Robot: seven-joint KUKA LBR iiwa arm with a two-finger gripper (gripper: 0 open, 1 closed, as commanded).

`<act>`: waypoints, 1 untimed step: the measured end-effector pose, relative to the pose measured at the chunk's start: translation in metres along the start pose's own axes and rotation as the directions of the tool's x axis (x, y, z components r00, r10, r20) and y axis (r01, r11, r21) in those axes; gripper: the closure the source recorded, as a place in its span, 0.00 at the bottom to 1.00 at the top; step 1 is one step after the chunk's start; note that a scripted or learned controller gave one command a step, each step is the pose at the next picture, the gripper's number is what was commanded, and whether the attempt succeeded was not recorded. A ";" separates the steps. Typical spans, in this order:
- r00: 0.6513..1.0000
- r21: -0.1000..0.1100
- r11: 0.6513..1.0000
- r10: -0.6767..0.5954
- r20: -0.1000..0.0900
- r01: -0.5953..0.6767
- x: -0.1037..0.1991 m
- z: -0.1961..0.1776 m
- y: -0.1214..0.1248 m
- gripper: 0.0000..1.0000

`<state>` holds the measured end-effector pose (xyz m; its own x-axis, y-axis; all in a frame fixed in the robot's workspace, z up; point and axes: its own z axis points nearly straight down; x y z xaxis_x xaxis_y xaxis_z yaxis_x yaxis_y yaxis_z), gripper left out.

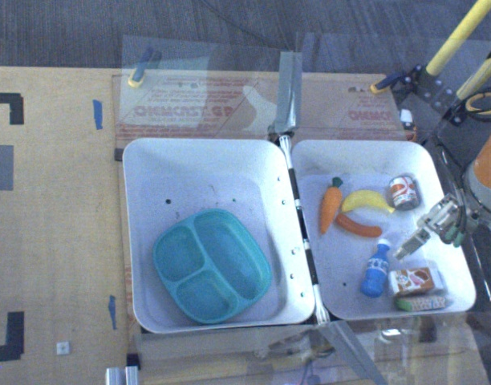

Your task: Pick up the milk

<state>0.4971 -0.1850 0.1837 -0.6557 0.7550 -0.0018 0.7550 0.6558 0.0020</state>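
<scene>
My gripper (414, 243) hovers over the right bin (354, 160); can't tell its state. Milk (416, 280) lies near the front-right corner, bottle (376, 269) just beside—could snag that instead.

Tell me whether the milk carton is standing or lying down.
Lying down. The milk carton rests flat on its side on the right bin's floor, its printed face turned upward.

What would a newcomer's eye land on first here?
Probably the teal divided tray, alone in the left bin. Next, the cluster in the right bin: carrot, banana, can, blue bottle, and the milk carton at the near right corner, with the hand poised just above it.
</scene>
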 end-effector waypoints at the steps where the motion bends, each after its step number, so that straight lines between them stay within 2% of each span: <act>1: 0.991 -0.002 0.991 -0.133 0.004 0.133 -0.052 0.060 0.069 0.00</act>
<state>0.5834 -0.1793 0.1235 -0.7505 0.6609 -0.0058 0.6609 0.7505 0.0035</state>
